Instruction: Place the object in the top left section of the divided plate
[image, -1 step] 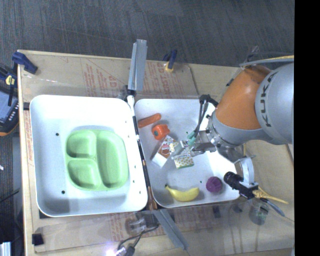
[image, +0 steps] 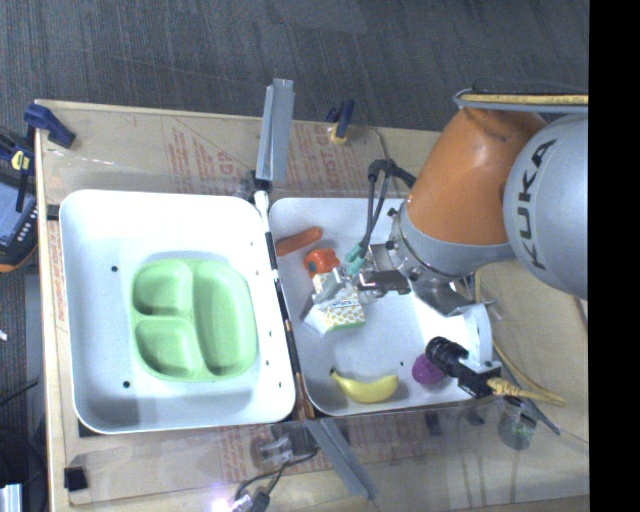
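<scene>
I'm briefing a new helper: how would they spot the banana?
Look in the right white bin, along its near edge. The banana lies there, left of a purple object: the only yellow, curved thing, apart from the orange pieces higher up.

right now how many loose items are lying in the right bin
5, maybe more hidden under the arm: hot dog at the top left, orange-red piece below it, small carton mid-bin, banana along the bottom edge, purple object to its right.

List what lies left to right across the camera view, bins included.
Left bin → green divided plate → right bin, holding: hot dog, then banana, then purple object.
</scene>
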